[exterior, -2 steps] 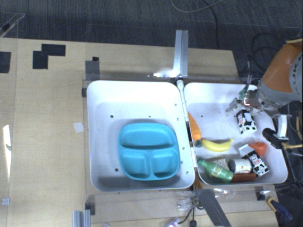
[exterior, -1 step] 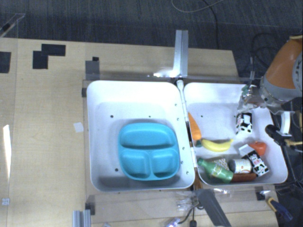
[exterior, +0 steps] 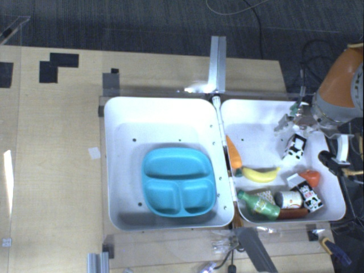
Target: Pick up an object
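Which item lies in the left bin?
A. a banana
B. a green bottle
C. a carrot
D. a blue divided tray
D: the blue divided tray sits alone in the left bin, while the banana, green bottle and carrot lie in the right bin.

A pale wooden desk (exterior: pixel 57 169) is filling most of the view, its grain running left to right. Dark grey carpeted floor (exterior: pixel 114 16) is stretching across the twelve o'clock edge, with a thin black cable (exterior: pixel 250 7) looping over it toward one o'clock. Black rectangular markers (exterior: pixel 57 66) are sitting on the desk at ten o'clock. A metal post (exterior: pixel 218 64) is standing near twelve o'clock. A streak of light (exterior: pixel 8 178) is glaring at nine o'clock on the desk's left edge.
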Robot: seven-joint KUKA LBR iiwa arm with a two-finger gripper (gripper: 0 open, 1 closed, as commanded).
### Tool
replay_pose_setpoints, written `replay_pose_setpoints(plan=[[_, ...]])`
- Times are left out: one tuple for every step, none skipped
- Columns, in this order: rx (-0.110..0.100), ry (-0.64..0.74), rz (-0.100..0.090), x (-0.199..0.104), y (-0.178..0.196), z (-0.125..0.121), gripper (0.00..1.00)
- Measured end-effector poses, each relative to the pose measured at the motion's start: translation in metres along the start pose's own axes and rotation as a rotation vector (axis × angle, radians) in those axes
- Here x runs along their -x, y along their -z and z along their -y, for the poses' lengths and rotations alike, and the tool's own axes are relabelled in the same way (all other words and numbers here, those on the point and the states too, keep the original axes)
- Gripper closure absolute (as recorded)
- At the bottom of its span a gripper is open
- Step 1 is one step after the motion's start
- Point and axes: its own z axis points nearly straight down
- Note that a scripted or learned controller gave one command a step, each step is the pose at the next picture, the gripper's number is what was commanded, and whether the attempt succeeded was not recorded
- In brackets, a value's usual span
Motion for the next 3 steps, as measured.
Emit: replay_pose_setpoints(plan=[[-0.016,0.113,-0.01,0.015,-0.015,0.0,0.0],[-0.012,0.124,-0.011,0.016,-0.015,0.002,0.0],[-0.051,0.434,-0.031,-0.012,0.014,0.023,0.0]])
